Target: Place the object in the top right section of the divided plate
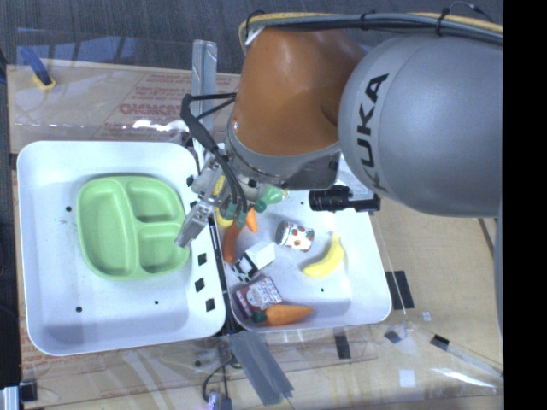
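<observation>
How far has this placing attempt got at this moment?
Nothing looks done: the green divided plate in the left bin has all its sections bare. In hand: the gripper hangs over the divide between the bins; I can't tell whether it holds anything. The banana and carrot lie in the right bin. The placing is left.

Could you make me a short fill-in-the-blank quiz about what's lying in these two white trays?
1. The divided plate is coloured ____.
2. The plate sits in the ____ bin of the two.
3. The yellow fruit lying in the right bin is a ____.
4. The carrot near the right bin's front edge is coloured ____.

Missing words: green; left; banana; orange
</observation>
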### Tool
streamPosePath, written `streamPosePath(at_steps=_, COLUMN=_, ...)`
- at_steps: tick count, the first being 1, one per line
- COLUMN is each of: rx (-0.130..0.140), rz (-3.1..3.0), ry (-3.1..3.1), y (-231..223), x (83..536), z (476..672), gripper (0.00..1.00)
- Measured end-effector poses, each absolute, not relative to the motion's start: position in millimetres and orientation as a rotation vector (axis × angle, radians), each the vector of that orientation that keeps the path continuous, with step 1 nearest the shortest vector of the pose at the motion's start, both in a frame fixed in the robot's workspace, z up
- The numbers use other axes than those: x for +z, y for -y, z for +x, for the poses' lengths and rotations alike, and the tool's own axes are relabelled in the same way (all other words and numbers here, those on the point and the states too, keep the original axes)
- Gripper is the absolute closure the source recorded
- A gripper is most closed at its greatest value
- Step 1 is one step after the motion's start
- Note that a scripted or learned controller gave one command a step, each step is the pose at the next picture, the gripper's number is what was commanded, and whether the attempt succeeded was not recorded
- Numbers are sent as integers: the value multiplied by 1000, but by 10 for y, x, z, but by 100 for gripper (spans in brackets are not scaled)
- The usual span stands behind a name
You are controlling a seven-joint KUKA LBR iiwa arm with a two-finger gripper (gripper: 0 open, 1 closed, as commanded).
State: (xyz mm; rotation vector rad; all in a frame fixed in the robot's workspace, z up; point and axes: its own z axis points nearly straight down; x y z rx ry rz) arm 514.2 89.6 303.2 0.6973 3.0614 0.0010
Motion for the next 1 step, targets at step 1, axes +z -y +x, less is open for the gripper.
streamPosePath(at_steps=1, rx=1, rz=697, ry=-3061, y=-896, x=3032, z=5141, gripper=0)
